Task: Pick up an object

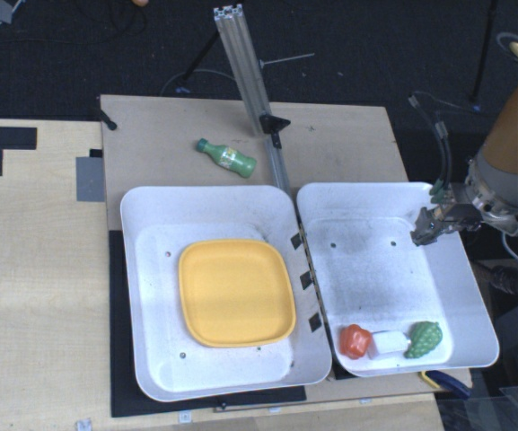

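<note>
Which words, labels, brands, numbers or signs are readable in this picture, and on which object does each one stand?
No text can be read.
The green bottle on the bench behind the bins has a pale label band, too small and blurred to read.
The yellow plate, red object, white object, green object and the hand show no writing.

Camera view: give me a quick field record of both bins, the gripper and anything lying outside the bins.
left bin: shallow white bin holding a square yellow plastic plate
right bin: shallow white bin; red tomato-like toy, small white block and green bumpy toy vegetable in a row along its near edge
gripper: two-finger gripper above the right bin's far right edge, nothing seen between its fingers
outside bins: small green plastic bottle lying on the bench beyond the left bin
</note>
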`<state>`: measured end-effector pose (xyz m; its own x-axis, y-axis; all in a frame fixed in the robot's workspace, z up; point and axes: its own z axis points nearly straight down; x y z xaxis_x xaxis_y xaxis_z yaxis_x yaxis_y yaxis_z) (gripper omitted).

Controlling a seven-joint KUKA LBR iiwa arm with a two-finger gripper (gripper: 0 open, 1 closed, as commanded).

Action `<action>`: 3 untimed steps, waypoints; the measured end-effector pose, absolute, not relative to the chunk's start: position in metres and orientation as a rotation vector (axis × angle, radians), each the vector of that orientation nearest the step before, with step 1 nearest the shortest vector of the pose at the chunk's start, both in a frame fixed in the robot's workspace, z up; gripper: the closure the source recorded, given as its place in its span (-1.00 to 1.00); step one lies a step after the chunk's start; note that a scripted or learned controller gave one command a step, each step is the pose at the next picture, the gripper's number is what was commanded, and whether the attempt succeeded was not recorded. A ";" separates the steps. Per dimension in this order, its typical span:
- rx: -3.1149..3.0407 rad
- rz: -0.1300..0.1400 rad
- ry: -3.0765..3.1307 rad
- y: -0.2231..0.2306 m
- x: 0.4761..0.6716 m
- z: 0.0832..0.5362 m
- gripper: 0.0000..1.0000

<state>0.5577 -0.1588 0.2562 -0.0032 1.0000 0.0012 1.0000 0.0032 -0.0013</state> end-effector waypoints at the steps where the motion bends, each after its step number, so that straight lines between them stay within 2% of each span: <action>1: -2.216 -0.001 -2.226 -0.100 0.563 0.251 1.00; 3: -2.217 0.000 -2.225 0.003 0.556 0.258 1.00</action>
